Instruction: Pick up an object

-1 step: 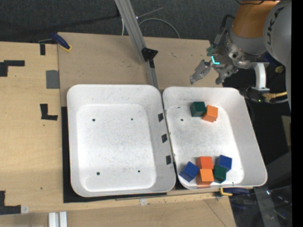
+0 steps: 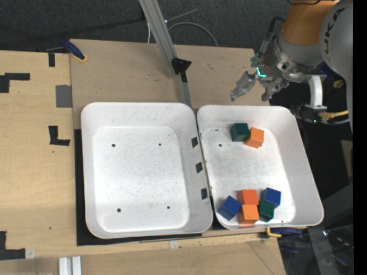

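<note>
Nearest, in the right bin's (image 2: 298, 153) front corner, sat a cluster — 2 blue cubes (image 2: 229, 207), 2 orange cubes (image 2: 249, 197), a green cube (image 2: 266, 210). Farther back, a green block (image 2: 239, 132) touched an orange block (image 2: 255, 137). Beyond the rim, the gripper (image 2: 256, 90) hung w/ fingers spread, holding nothing.

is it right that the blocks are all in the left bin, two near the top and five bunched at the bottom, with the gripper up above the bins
Not quite: the camera view shows the blocks in the right bin, not the left bin. The rest stands: a green block and an orange block sit near the top, five are bunched at the bottom, and the gripper is above the bins.
</note>
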You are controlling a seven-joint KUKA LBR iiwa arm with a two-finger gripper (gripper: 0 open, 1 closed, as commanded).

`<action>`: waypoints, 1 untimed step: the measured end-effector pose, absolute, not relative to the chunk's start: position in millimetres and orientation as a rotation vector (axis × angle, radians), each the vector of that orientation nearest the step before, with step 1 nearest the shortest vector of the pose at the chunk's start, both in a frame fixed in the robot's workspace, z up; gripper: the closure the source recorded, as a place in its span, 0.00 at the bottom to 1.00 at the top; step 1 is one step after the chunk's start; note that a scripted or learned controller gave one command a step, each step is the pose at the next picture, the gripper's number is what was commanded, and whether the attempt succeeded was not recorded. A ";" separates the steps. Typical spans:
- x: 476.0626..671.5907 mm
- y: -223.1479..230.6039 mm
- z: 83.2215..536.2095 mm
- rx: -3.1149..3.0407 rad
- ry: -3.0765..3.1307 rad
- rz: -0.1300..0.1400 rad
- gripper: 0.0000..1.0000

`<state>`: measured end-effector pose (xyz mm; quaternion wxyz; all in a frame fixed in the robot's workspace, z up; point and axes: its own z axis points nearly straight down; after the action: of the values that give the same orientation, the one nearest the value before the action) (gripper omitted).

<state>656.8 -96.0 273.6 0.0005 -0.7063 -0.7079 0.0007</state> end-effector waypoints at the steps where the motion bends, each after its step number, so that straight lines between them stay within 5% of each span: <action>1: 658.0 -88.0 226.2 -2.217 -2.221 0.008 0.00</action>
<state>658.0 -88.0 226.2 0.0018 -0.7064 -0.7078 0.0024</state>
